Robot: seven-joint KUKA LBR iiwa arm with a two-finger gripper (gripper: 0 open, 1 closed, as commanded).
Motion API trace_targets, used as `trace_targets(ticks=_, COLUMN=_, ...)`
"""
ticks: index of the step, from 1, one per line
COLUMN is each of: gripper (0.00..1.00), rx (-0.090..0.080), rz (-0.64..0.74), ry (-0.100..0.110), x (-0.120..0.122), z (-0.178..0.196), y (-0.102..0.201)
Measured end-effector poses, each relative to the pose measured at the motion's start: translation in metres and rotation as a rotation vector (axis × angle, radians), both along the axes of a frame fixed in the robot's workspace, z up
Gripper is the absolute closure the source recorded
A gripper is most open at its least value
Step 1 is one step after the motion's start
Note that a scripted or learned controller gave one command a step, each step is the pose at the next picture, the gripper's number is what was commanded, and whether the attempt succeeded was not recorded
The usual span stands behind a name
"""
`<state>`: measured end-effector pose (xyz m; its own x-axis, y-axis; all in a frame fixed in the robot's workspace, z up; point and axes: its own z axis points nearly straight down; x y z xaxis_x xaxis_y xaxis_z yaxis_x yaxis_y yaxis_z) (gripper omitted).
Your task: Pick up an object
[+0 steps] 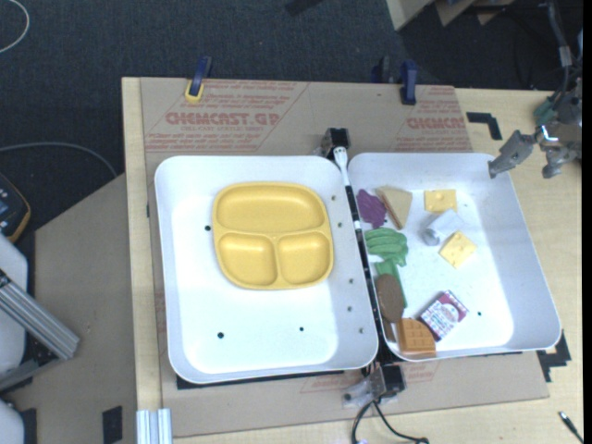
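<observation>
The right white bin (518, 248) holds several toy foods: a purple piece (372, 208), a tan wedge (398, 203), two yellow cubes (440, 200) (458, 249), a small grey piece (432, 235), a green leafy piece (386, 246), a brown piece (390, 294), an orange waffle (416, 338) and a maroon packet (442, 314). My gripper (531, 160) hangs at the bin's far right corner, off to the right of the yellow cubes. It is open, with nothing between its fingers (507, 158).
The left white bin (185, 322) carries a yellow divided plate (274, 234). Both bins rest on a cardboard-covered bench (305, 118) held by clamps (195, 83) at the back edge. Cables hang at the bench's front edge (375, 396).
</observation>
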<state>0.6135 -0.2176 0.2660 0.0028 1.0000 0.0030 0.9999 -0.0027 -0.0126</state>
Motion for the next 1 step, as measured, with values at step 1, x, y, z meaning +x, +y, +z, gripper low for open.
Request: trace_targets(ticks=1, gripper=0.00, rx=-0.003, rz=0.003, ry=-0.013, x=0.0023, z=0.0075, y=0.0005)
